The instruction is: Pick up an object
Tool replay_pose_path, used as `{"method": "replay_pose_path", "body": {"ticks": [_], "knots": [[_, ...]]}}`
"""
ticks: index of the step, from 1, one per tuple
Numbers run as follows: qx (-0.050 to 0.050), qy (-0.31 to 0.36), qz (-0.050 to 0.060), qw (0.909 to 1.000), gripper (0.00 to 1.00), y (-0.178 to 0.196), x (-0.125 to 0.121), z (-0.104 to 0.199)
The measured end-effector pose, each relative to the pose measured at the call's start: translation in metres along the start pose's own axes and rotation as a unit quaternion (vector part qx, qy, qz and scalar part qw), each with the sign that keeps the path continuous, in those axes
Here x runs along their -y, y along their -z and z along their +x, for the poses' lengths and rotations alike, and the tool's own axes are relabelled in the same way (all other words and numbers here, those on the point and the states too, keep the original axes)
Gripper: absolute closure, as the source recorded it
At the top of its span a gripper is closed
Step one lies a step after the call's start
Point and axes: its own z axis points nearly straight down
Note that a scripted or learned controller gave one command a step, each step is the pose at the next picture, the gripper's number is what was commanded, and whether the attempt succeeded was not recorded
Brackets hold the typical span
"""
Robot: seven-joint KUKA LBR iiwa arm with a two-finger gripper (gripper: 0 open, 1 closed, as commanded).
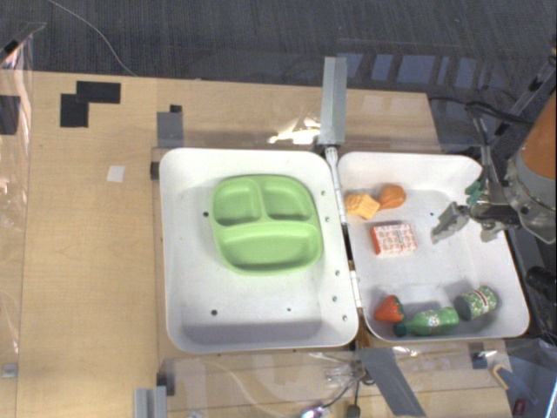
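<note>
Jaws: whether parted or closed is unclear; the gripper (450, 220) is hovering over the right bin (513, 320), beside a red-and-white box (392, 239). A green divided plate (265, 223) is occupying the left bin (187, 320).

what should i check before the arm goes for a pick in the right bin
1. Gripper over the right bin, holding nothing: ok.
2. Finger opening: cannot tell.
3. Nearest target, the red and white box, lies flat with bare floor around it: ok.
4. Orange ball touches the yellow block, a crowded pick: not ok.
5. Strawberry, green bottle and can are bunched along the near wall: not ok.
</note>
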Motion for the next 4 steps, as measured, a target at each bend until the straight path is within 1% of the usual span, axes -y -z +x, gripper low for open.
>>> {"method": "replay_pose_path", "body": {"ticks": [1, 2, 3, 4], "knots": [[0.000, 0.001, -0.009, 1.0000, 0.00, -0.170, -0.058, 0.008], [0.002, 0.000, -0.014, 0.9999, 1.00, -0.160, -0.062, 0.006], [0.000, -0.050, -0.001, 0.9988, 1.00, -0.090, -0.140, 0.079], [0.000, -0.159, -0.002, 0.9873, 1.00, -0.184, -0.165, 0.033]]}}
